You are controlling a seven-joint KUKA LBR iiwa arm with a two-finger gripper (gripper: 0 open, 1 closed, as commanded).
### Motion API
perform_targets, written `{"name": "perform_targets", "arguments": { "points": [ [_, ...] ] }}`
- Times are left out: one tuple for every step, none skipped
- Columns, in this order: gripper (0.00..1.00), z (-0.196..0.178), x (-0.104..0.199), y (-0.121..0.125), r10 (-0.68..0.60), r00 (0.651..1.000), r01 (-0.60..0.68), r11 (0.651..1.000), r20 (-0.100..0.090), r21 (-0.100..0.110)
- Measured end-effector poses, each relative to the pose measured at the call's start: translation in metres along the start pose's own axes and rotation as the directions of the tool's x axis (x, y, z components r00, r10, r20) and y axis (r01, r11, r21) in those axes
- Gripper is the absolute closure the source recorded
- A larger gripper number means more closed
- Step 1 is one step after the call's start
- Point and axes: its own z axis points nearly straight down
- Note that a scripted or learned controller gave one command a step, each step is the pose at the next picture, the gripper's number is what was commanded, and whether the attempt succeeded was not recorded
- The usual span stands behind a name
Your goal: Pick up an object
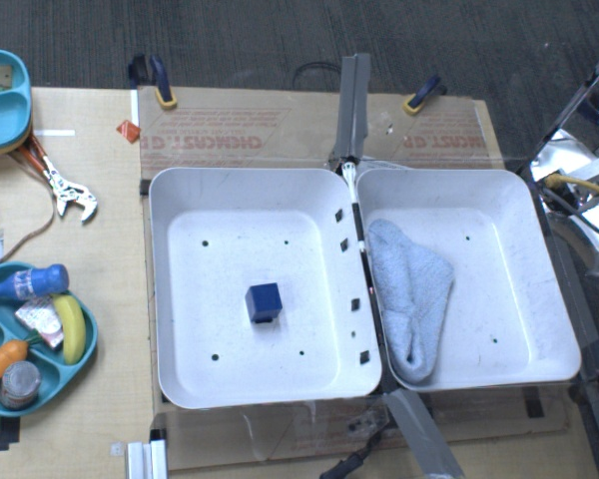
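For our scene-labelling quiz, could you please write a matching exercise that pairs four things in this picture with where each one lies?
Things:
1. blue block
2. grey cloth
3. banana
4. wrench

Places:
A. in the blue tray at the left edge
B. in the left bin
C. on the bench near the upper left
D. in the right bin

Pairs: 1-B, 2-D, 3-A, 4-C

A dark blue cube [264,302] sits in the white left bin [180,367], a pale grey-blue cloth [409,302] in the white right bin [519,357], beside a teal tray [85,352] holding a yellow banana [72,327].
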Motion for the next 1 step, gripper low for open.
{"name": "perform_targets", "arguments": {
  "points": [
    [0.0,-0.0398,-0.0146,0.0178,0.002,1.0,-0.002,1.0,0.0,0.0]
  ]
}}
